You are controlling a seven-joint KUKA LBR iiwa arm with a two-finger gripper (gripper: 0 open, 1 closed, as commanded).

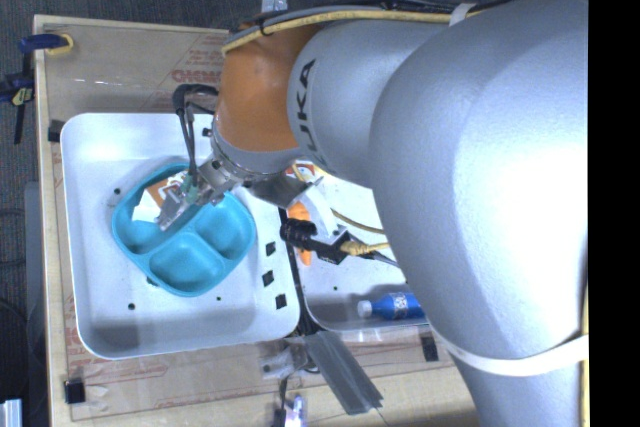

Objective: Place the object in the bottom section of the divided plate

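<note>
A blue divided plate [192, 265] lies in the left white bin [100, 315]. My gripper [180, 205] hangs low over the plate's upper section, close to the ridge between its sections. A small white and orange object [150, 202] shows in that upper section, just left of the gripper and partly hidden by it. Whether the gripper touches or holds it cannot be made out. The plate's bottom section and right section show bare blue.
The arm's grey and orange body covers most of the right bin [330, 320]. In that bin lie a blue bottle [393, 306] near the front and an orange item [299, 213] near the wall between the bins.
</note>
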